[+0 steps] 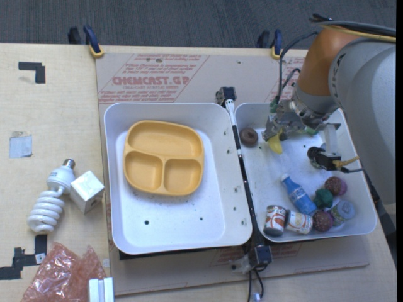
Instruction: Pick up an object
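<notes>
My gripper (274,133) hangs over the far left part of the right bin (360,226). A small yellow object (275,145) shows right at its lower end, touching or just under it. I cannot tell whether it is gripped. A brown ring-shaped piece (250,136) lies just left of the gripper. Nearer the front of the bin are a blue bottle (298,194), a small can (275,219), a second can on its side (301,223), a green lump (323,197) and two dark red balls (335,185) (323,219).
The left bin (132,231) holds a yellow divided plate (164,157). On the bench to the left lie a spiral light bulb (49,201), a white cube (87,189) and a reddish mesh bag (60,272). The arm's grey body (368,99) looms over the right bin's far right side.
</notes>
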Tool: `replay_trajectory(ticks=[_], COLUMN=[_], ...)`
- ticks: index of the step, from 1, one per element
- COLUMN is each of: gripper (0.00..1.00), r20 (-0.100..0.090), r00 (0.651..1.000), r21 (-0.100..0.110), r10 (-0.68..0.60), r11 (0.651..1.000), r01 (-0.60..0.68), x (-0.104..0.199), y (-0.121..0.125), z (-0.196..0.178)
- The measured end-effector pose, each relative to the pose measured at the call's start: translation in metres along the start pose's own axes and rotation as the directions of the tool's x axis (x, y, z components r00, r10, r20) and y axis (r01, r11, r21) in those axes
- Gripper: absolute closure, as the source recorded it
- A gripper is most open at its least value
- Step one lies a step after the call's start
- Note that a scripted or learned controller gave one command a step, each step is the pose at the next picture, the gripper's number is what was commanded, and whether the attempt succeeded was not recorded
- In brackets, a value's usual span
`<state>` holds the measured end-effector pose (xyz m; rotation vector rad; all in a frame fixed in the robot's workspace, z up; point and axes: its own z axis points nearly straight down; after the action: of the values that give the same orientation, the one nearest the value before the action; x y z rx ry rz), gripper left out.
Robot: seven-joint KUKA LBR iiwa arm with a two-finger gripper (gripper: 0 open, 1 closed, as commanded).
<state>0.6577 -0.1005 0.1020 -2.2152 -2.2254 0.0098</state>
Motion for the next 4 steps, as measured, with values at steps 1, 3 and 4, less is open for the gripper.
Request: replay_trajectory(ticks=[1, 3, 4], gripper=[1.0, 1.0, 1.0], r20=[-0.004, -0.002, -0.002], r00=[1.0, 1.0, 1.0], r21=[-0.001, -0.007, -0.006], r10=[0.005, 0.003, 0.002], r11=[1.0, 1.0, 1.0], r01=[-0.005, -0.003, -0.002], x=[-0.032, -0.092, -0.025], y=[-0.042, 0.0, 0.001], z=[-0.044, -0.105, -0.031])
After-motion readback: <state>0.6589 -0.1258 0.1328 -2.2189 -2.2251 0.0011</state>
